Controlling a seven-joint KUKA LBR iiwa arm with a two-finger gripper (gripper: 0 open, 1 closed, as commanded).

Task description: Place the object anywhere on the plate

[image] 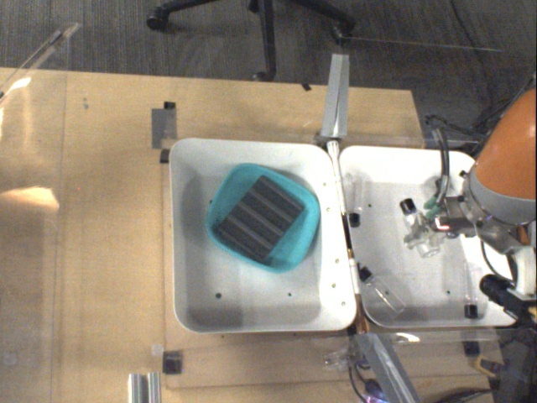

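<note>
Overhead slanted view of a light wooden bench [84, 250] standing on grey carpet [101, 7]; the black star base of an office chair [267, 11] occupies the floor beyond the bench's far edge. Two shallow white bins sit side by side, their inner rims touching along a metal rail [337, 99] that runs toward the far edge. The left bin [189, 292] contains a teal plate [220, 200] with rounded corners, placed toward the bin's far half and turned at an angle. A dark grey ribbed object [262, 218] lies flat on the plate, within its rim. Bare white floor surrounds the plate on all sides, widest along the near wall. The right bin [386, 175] lies under the gripper [424, 225], which hangs over the bin's middle from the grey arm with its orange band [510, 154]; whether the fingers are parted or closed cannot be told, and nothing is visibly between them. No legible writing or label appears.
</note>
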